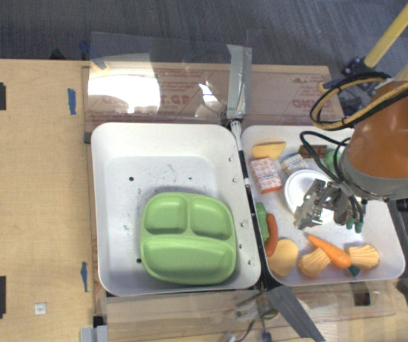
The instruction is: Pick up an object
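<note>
- The gripper [322,206] hung over the right bin [392,244], low above the white dish [300,188], with the orange-banded arm [389,144] bulking in just behind it.
- Whether those fingers were spread or pinched, I could not tell; nothing showed clearly between them.
- Just below the gripper lay the carrot [330,251], the nearest pickable thing, orange and slanted, apart from the metal.
- Beside the carrot, a ridged yellow piece [364,256] on one side and a tan ridged piece [313,262] on the other, both touching or nearly so.
- Further from the gripper, a round yellow-orange fruit [283,256] sat by the red-and-green pepper [270,231].
- Above the dish, a cheese wedge [269,149] and a red-printed packet [265,174].
- Across the divider, the left bin [118,162] carried a green divided tray [188,239].
</note>
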